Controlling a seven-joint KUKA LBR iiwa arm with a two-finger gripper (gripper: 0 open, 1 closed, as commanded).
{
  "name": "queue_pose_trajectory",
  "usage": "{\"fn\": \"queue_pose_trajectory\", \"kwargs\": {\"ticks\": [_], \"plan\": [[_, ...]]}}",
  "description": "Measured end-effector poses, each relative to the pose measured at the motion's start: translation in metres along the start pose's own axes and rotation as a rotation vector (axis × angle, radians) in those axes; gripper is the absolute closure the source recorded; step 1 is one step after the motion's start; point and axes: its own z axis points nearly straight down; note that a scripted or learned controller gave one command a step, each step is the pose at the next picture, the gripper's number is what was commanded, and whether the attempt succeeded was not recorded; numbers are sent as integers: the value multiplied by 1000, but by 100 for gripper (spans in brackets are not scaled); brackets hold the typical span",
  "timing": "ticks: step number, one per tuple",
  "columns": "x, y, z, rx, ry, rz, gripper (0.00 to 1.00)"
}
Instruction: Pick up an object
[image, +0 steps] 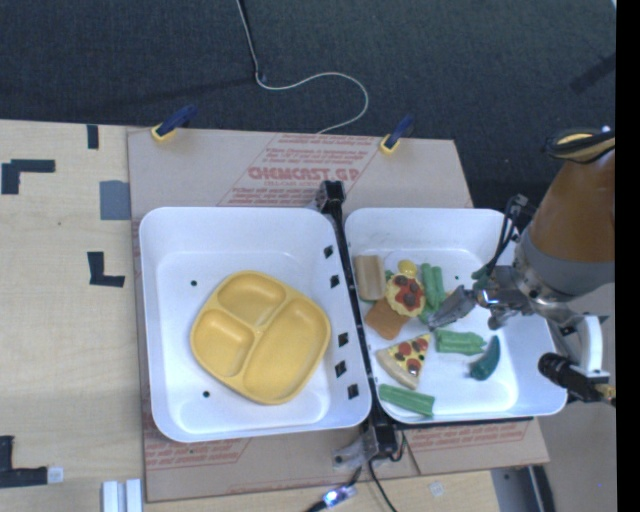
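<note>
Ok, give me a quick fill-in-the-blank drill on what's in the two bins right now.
1. The yellow divided plate lies in the ____ bin.
2. The plate has ____ compartments.
3. The end effector is over the ____ bin, among the toy food.
4. The pizza slice lies nearer the view's ____ edge than the teal piece.

Missing words: left; three; right; left

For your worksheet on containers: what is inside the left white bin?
The left white bin holds one yellow divided tray, its three compartments bare. Whatever lies under the tray is hidden.
</note>
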Motion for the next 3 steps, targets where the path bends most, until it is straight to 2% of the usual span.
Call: {"fn": "queue_pose_trajectory", "kwargs": {"ticks": [1, 3], "plan": [[0, 2, -6, -11, -2, -3, 0], [2, 4, 124, -5, 0, -3, 0]]}}
